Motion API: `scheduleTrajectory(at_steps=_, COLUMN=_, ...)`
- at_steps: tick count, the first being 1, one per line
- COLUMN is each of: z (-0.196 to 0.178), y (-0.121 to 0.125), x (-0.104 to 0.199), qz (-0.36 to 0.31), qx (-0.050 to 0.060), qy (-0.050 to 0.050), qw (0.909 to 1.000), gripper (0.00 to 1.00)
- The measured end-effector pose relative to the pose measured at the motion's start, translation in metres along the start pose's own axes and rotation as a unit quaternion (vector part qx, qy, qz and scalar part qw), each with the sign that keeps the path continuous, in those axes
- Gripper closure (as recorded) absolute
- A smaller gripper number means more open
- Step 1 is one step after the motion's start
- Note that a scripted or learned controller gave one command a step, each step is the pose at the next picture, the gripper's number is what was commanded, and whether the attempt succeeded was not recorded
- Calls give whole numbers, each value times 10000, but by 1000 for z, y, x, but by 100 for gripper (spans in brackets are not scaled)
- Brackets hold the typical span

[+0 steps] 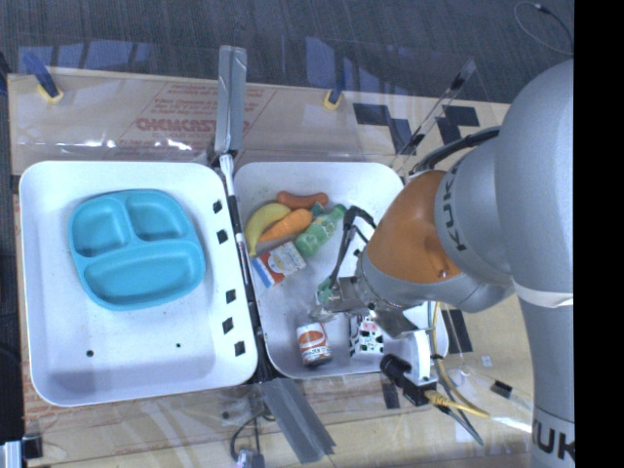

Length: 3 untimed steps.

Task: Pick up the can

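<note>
Left bin (39,291) carries a blue divided plate (136,245), not involved. Right bin (292,364): can (312,343) sits upright by its front edge, untouched, so pick not done; grasp and lift both remain. Can is small, white top, red-orange label. Jaws (331,295) hang just behind it, above the bin floor; can't tell how far open, nothing visibly held. Toy carrot (286,225) further back.

Just one fixed cam here, mounted up high and angled down at the surface (127,115), far enough back to catch both white bins (39,261) side by side, arm (526,193) coming in from the right.
</note>
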State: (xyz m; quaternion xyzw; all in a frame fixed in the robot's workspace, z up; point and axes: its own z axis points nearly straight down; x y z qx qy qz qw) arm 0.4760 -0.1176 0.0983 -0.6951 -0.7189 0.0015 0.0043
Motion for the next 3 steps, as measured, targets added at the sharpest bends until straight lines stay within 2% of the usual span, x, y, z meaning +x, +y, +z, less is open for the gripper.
scheduleTrajectory(at_steps=1, z=8, y=2, x=-31, qz=1315, qx=-25, qy=-12, qw=9913, gripper=100)
scheduleTrajectory(at_steps=2, z=8, y=59, x=-67, qz=1326, qx=-17, qy=-3, qw=9912, gripper=100)
scheduleTrajectory(at_steps=3, z=8, y=16, x=-40, qz=843, qx=-12, qy=-1, qw=9964, gripper=100)
